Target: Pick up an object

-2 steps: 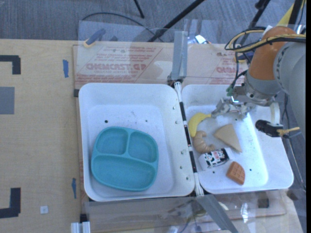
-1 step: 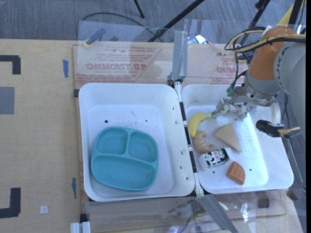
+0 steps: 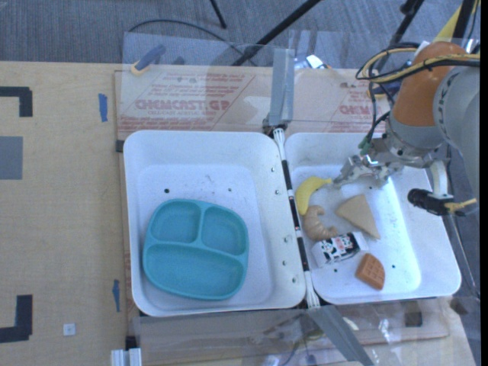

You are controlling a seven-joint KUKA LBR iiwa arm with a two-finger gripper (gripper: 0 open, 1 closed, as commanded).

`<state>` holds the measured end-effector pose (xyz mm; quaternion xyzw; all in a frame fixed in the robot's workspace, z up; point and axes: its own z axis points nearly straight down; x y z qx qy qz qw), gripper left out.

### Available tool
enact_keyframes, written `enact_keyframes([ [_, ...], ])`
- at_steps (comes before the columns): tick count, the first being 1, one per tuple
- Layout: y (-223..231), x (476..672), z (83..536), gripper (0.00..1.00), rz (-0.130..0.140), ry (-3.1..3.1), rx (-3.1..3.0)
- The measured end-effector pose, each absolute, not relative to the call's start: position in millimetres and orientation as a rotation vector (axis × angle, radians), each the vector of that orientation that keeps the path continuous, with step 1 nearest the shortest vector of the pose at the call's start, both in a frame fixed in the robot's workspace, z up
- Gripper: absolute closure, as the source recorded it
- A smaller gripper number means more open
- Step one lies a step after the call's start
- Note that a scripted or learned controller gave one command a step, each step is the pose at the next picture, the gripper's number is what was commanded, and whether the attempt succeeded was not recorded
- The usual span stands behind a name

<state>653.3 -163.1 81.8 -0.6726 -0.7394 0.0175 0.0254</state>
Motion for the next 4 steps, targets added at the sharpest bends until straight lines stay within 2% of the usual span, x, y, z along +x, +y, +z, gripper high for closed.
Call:
enact_keyframes([
  [1, -119, 589.3, 86, 0.0, -0.003, -2.556, -1.83],
  [2, -120, 591.6, 97, 1.0, -0.009, -2.558, -1.838],
  [3, -120, 591.6, 97, 0.0, -0.008, -2.558, -1.838],
  [4, -108, 628.7, 86, 0.0, 0.003, -2.617, -1.736],
])
